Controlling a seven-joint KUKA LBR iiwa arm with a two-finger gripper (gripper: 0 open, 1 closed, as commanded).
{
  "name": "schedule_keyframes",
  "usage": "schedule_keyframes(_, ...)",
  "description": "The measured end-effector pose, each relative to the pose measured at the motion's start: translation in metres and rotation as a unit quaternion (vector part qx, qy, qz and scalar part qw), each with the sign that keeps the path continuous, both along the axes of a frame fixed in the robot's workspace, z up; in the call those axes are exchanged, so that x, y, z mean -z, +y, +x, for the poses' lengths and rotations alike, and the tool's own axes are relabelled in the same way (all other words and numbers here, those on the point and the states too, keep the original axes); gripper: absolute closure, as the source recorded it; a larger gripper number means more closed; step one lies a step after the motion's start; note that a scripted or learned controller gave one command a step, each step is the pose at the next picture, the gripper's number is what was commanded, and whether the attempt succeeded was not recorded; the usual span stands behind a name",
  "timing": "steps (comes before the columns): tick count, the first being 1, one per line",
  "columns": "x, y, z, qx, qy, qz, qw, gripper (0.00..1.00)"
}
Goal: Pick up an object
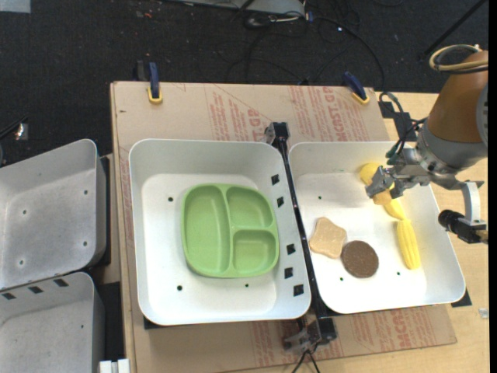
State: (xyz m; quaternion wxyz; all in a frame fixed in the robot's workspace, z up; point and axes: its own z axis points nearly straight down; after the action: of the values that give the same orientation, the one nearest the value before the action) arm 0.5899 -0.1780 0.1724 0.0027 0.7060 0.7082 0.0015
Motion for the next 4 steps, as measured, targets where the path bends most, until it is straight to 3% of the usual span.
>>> schedule_keyframes(2,-0.090,-0.004,0.008,0.000,0.000,-0.0004,1.0000,1.00)
schedule_keyframes(3,-0.111,-0.004,0.009,0.000,0.001,0.0000,1.0000,1.00)
schedule_keyframes(4,-0.092,0.051,-0.003,-0.002,0.004,0.0018,1.0000,1.00)
